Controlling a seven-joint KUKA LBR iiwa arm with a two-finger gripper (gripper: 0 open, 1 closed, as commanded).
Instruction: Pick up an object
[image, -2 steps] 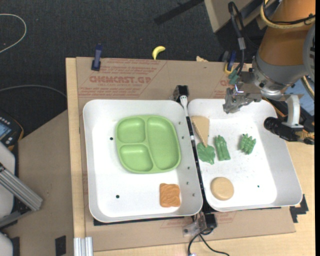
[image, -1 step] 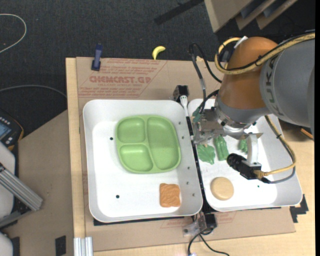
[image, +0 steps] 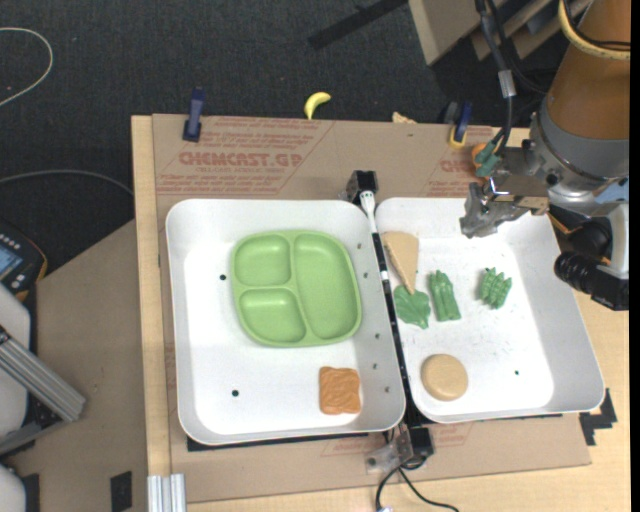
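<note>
Orange waffle piece (image: 339, 390): nearest me, at about 5 o'clock in the left bin (image: 200, 300), lying flat and well clear of the plate.
Tan round biscuit (image: 444, 377): at about 6 o'clock in the right bin (image: 560, 340), flat and alone, so I judge it an easy candidate.
Green divided plate (image: 296, 288): centre of the left bin; too broad, I think, for a two-finger grasp.
Green toy pieces: three in a row across the middle of the right bin, the left one (image: 411, 305) touching the tan wedge (image: 403, 257), the middle one (image: 444, 297) just beside it, the right one (image: 493, 286) apart.
Gripper (image: 483, 217): at about 12 o'clock over the right bin, near the far rim, above bare floor; it carries nothing I can see, and I cannot tell how wide it stands.
Counter (image: 250, 160): bare cardboard beyond the bins.
</note>
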